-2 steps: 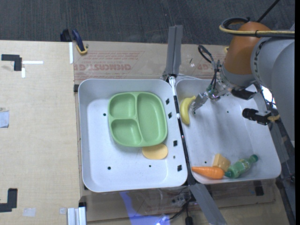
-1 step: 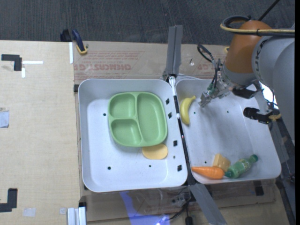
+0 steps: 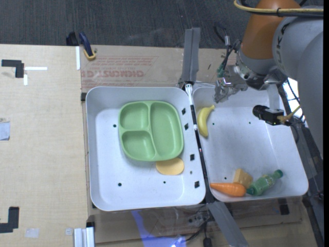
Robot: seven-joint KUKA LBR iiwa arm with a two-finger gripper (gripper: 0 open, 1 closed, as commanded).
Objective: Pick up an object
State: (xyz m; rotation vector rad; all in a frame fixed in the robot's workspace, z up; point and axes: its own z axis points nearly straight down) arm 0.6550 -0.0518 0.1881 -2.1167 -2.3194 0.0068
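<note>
Claw (image 3: 224, 92) hanging over the right bin's (image 3: 257, 138) far corner; cannot tell its state. Just below and to its left, against the bin wall: banana (image 3: 205, 120). Probably light, smooth, curved, apt to roll. Best pinched across the middle, not the tapering ends.

Red mirrored lettering on cardboard sheet (image 3: 128, 66), illegible.

Bright even overhead light, soft faint shadows, mild glare on white bins (image 3: 97, 153), slightly soft focus
</note>
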